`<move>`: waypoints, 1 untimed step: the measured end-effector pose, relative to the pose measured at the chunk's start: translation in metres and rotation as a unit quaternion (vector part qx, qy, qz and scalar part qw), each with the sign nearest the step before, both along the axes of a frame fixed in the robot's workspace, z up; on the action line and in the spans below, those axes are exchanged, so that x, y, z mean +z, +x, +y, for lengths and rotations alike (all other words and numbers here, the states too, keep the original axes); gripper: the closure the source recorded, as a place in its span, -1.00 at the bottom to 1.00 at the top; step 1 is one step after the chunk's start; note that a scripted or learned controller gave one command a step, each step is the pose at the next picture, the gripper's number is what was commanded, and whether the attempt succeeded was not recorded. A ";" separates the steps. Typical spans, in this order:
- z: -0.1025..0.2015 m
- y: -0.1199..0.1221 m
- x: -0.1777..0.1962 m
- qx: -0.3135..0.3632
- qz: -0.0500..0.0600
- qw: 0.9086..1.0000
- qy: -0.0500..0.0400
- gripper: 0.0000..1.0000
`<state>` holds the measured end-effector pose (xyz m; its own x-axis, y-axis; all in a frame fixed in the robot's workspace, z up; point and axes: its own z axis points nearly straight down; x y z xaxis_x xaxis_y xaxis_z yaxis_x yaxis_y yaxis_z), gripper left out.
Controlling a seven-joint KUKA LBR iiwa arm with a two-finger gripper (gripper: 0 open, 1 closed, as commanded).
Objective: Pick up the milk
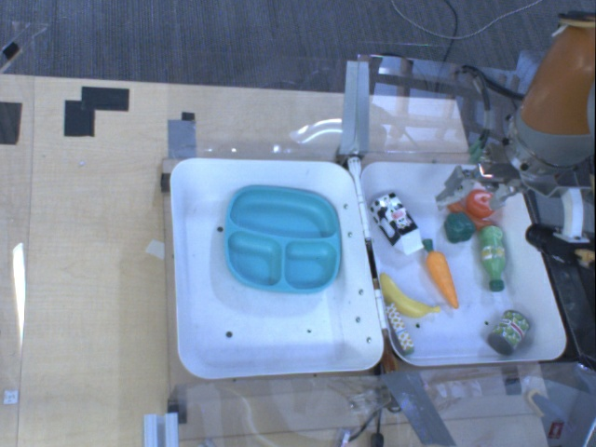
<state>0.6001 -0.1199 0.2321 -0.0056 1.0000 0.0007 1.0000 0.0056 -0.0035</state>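
A pale wooden bench top (84, 277) fills the left and lower part of the view, with black tape patches (93, 110) stuck near its far edge and a small grey tape piece (182, 136) just beside the corner of the left bin. Beyond the bench lies dark grey carpet (233, 21), crossed at the upper right by a thin looping white cable (438, 12). Soft light glints off clear plastic sheeting (410, 110) behind the bins.
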 end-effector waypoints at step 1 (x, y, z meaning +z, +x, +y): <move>0.040 0.059 -0.051 0.042 -0.001 0.999 0.000 -1.00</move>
